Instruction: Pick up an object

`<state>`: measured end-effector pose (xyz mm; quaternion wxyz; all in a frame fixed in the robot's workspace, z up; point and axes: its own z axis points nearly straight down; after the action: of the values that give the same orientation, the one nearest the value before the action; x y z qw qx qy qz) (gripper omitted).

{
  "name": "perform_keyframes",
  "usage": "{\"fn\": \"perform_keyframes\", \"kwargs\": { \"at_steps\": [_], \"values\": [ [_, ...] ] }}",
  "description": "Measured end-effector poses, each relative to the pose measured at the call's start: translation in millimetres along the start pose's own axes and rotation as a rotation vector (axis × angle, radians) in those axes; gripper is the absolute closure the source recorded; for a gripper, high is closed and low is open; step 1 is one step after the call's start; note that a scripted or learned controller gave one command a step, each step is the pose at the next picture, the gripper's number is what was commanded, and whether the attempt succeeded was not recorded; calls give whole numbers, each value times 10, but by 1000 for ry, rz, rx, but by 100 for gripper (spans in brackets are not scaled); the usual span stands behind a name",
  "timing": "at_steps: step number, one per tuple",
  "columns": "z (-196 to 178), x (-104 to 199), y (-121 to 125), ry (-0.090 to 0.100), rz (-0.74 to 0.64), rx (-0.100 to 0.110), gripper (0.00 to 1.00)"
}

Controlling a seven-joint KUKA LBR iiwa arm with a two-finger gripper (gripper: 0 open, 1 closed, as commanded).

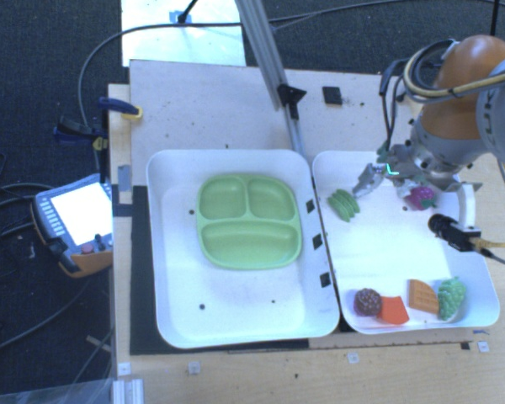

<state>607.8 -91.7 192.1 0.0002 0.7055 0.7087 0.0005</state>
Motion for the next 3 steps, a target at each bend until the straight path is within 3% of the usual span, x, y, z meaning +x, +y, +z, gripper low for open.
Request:
{"fn": "perform_keyframes", "kwargs": {
  "at_steps": [1, 3],
  "values": [
    [-5, 0, 2, 0, 0, -1, 0],
    [1070, -59, -44, -1, 3, 2, 0]
  ]
}}
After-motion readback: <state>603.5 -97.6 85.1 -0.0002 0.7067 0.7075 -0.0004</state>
